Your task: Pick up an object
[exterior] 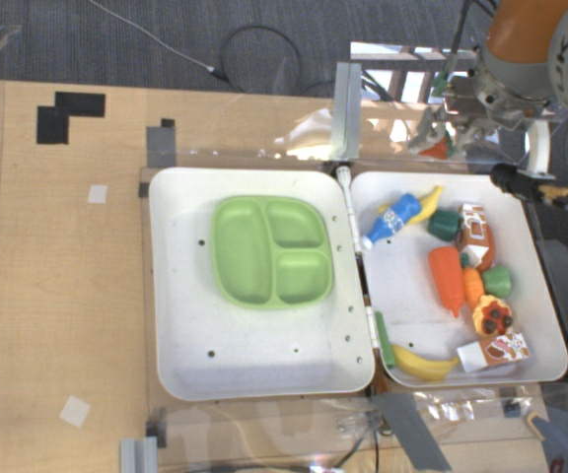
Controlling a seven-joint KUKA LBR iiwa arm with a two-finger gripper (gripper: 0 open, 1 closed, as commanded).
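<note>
A wooden bench (57, 294) is seen from above, bearing two white bins; grey carpet lies beyond. In the left bin (180, 363) a green divided plate (271, 251) is set. In the right bin (550, 348) toy foods are heaped: a banana (422, 363), a carrot (448, 278), a blue bottle (390, 220). The gripper (440, 138) is held above that bin's far rim, with something small and red (436, 150) seen at its tip; its grasp cannot be told.

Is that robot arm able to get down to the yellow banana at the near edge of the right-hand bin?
Probably yes. The banana lies open from above, with nothing on top. The gripper hangs above the bin's far edge, so it must cross the whole bin. A small box beside the banana could crowd it.
</note>
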